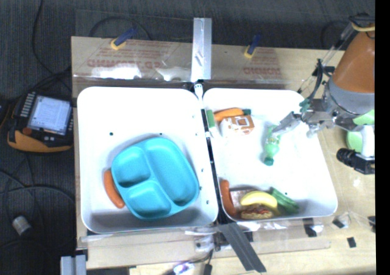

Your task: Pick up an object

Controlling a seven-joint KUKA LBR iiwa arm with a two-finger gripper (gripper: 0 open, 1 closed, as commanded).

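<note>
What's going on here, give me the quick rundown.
A grey KUKA arm with an orange band reaches in from the right, its gripper over the right bin, just above a green bottle. Nothing shows between its fingers, so no pick yet. That bin also has a carrot, a small orange-and-white box, and a banana in the near pile. The left bin holds a blue divided plate with a sausage beside it.

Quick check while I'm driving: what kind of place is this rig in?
Most likely a robotics lab's pick-test bench, not a kitchen: two white bins clamped on a wooden board, toy food like a plastic banana, cables trailing over grey carpet, and a handheld control pendant on the floor.
</note>
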